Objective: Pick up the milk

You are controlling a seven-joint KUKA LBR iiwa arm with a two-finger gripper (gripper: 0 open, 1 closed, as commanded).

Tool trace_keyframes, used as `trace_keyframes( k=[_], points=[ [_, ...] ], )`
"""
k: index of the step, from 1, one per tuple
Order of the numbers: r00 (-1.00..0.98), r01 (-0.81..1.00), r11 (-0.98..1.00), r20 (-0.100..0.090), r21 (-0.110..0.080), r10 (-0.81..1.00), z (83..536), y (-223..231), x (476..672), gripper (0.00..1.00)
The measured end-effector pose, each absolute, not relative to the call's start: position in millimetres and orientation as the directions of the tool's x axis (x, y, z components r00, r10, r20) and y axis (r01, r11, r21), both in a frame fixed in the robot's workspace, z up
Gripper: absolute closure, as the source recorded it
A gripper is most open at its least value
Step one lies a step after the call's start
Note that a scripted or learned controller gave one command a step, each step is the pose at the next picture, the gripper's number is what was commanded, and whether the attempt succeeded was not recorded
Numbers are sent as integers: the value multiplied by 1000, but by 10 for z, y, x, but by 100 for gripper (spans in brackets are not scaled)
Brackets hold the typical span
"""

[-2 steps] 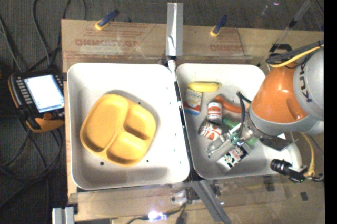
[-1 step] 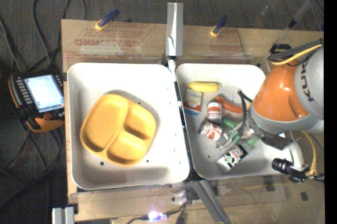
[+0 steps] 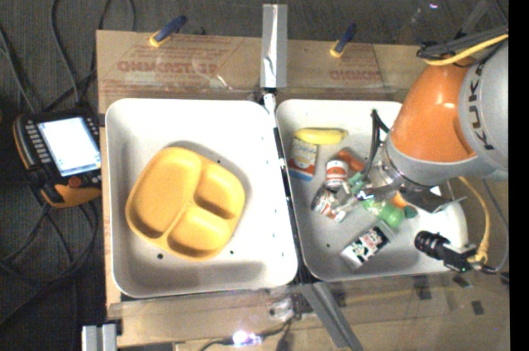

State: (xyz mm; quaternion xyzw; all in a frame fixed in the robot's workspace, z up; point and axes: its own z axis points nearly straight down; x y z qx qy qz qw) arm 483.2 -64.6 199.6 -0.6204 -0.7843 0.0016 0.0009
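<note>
In the right bin (image 3: 430, 254), the milk (image 3: 366, 244) is a small carton with black and white patches, lying on its side near the front wall. My gripper (image 3: 364, 186) hangs under the orange band of the arm (image 3: 430, 126), low over the middle of this bin. It is above and slightly behind the milk, over a cluster of other items. The milk lies apart from the gripper, with nothing touching it.
A banana (image 3: 320, 135), a white cup-like carton (image 3: 303, 156), a small red-and-white bottle (image 3: 335, 173), a can (image 3: 328, 206) and a green bottle (image 3: 385, 214) crowd the right bin. The left bin (image 3: 124, 126) holds a yellow divided tray (image 3: 188, 201).
</note>
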Motion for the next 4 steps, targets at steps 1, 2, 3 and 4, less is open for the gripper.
trace_keyframes(
  k=[1, 2, 3, 4],
  points=[
    [-230, 973, 230, -1, -4, 973, 1996, -647, 4831, 0],
    [-124, 992, 124, -3, -3, 992, 2025, -1467, 5367, 0],
    [-225, 974, 225, 1, -3, 974, 1011, -1449, 4917, 0],
    [-236, 972, 236, -2, -2, 972, 2194, -1201, 5348, 0]
  ],
)
